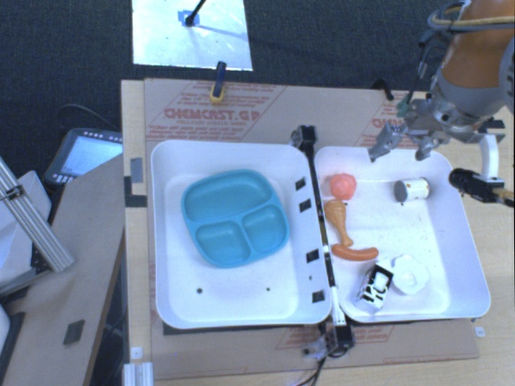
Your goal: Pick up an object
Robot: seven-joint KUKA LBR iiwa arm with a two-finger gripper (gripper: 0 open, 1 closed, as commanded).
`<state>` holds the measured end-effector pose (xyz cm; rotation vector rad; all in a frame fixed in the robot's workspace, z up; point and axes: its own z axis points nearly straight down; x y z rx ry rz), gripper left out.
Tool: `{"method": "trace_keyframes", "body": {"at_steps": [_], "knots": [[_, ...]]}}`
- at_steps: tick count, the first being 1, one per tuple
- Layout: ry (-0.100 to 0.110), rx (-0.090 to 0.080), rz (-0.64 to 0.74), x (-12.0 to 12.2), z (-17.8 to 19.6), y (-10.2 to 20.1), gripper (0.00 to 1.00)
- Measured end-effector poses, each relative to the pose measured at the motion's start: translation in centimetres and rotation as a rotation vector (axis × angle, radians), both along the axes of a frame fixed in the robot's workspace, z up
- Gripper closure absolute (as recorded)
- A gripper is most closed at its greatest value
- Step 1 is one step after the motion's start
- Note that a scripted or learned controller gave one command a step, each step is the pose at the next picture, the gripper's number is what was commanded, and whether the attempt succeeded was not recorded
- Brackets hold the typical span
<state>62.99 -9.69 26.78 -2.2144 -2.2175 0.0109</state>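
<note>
Small white cylinder [412,189] — just below the open, empty gripper [405,142].

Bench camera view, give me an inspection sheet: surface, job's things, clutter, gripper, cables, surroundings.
Surface: left bin and right bin side by side on a printed cardboard sheet.
Job's things: right bin holds a pink ball, small cylinder, drumstick toy, sausage toy, black-and-white block, white cup.
Clutter: blue divided plate in the left bin.
Gripper: gripper above the right bin's far edge, holding nothing, fingers apart.
Cables: cables along the arm's wrist.
Surroundings: tablet, metal rail, yellow clamp, reflective sheet.
</note>
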Motion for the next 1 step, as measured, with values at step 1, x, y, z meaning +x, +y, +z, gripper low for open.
{"method": "trace_keyframes", "body": {"at_steps": [1], "knots": [[-0.012,-0.001,0.002,0.17,0.75,0.01,0.00]]}}
